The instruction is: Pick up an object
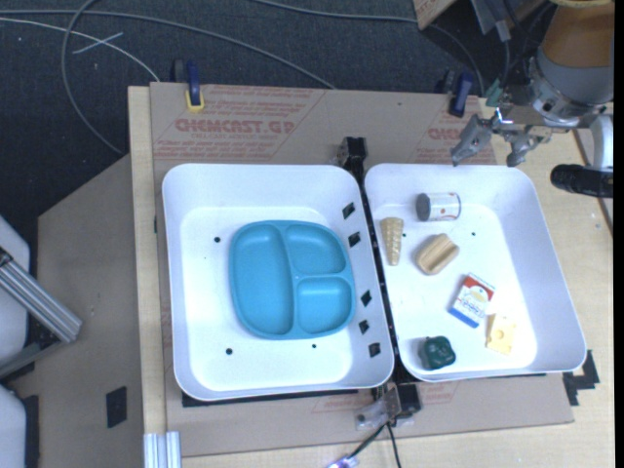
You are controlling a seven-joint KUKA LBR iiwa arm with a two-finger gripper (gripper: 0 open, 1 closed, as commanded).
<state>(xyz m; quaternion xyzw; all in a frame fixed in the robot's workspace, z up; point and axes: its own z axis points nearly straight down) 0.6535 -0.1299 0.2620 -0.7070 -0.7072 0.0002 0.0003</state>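
Left bin contains a blue divided plate. Right bin holds a cone, can, bread roll, carton, cheese and green object. Gripper, fingers spread, grasping nothing, hangs above the far rim.

We are reading "CHEMCAST GP" in red print on the brown protective sheet lying under the two bins; the small box is showing a label too blurred to read.
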